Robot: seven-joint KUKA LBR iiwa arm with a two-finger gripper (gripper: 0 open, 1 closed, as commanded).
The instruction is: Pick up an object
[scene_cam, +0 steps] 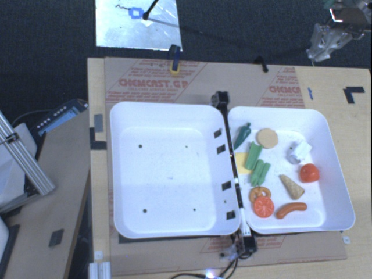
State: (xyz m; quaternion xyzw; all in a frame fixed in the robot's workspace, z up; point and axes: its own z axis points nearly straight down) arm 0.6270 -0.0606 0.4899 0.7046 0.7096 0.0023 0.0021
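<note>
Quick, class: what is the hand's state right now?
Hand: above the bench's far right corner, away from the right bin; open or shut cannot be told.

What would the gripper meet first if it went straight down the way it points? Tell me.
Probably the dark floor beyond the bench's far edge: the gripper hangs up there, short of the right bin. Depth is unclear from this slanted view.

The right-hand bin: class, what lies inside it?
Inside the right-hand bin lie toy foods: a green pepper, a round biscuit, green pieces, a tomato, a pretzel, a tomato slice, a sausage. A yellow piece is partly covered.
</note>
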